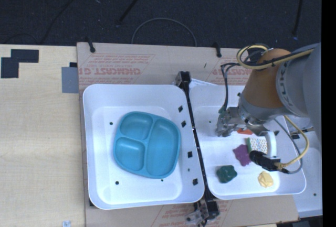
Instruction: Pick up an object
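End effector: the metal two-finger end effector hangs low over the upper left part of the right bin; whether it is open, closed or gripping anything cannot be told from this view.
Arm: the grey arm with an orange band enters from the right above the right bin, with yellow and black cables looped about it.
Right bin: the shallow white plastic bin holds a purple lumpy object, a dark green rounded object, a pale yellow object and a white patterned object, all lying below and right of the end effector and apart from it.
Left bin: the second shallow white bin holds a blue three-compartment plate.
Table: the light wooden table carries both bins on a cardboard sheet.
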